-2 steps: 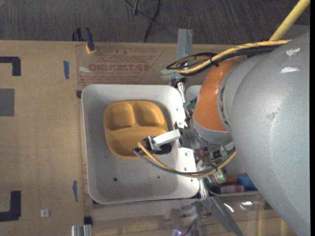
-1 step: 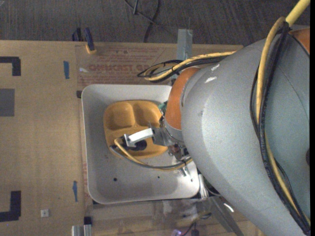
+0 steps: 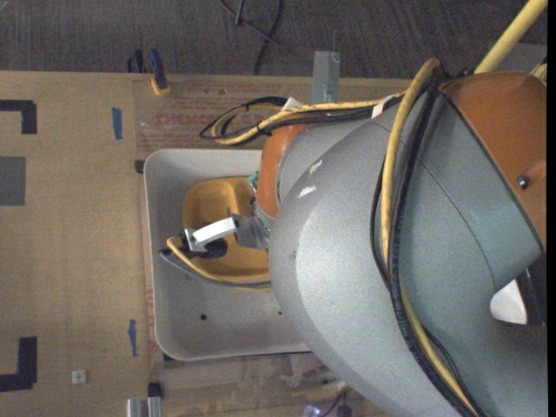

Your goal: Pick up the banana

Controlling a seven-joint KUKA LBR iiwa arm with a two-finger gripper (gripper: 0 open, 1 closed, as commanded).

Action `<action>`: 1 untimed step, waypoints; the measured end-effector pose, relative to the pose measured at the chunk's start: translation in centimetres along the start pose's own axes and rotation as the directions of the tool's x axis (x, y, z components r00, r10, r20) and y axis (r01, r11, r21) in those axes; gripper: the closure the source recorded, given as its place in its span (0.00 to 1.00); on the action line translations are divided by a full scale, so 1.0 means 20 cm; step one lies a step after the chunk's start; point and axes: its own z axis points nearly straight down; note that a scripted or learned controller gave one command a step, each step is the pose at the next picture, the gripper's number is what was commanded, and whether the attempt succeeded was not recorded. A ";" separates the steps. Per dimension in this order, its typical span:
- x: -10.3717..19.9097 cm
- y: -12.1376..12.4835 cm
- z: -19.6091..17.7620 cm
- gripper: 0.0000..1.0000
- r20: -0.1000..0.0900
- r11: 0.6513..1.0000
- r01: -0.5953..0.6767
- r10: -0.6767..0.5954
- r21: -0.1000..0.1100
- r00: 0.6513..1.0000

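Note:
The arm reaches down into the white bin (image 3: pixel 174 320), and its grey bulk covers the bin's right part. My gripper (image 3: pixel 247 228) sits low over a broad yellow-orange rounded thing (image 3: pixel 212 200) in the upper middle of the bin. I cannot tell whether this yellow shape is the banana; it looks wide and curved, and the arm hides its right side. Whether the gripper touches the yellow thing or holds anything is not visible.
The bin's floor (image 3: pixel 208 324) below the yellow thing is bare white with a couple of small dark specks. The brown bench (image 3: pixel 69 233) stretches to the left with black corner marks and blue tape strips. Cables (image 3: pixel 239 115) lie beyond the bin's upper rim.

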 end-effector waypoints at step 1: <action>0.39 -0.09 -0.11 0.00 0.049 0.995 -0.097 0.096 0.016 0.994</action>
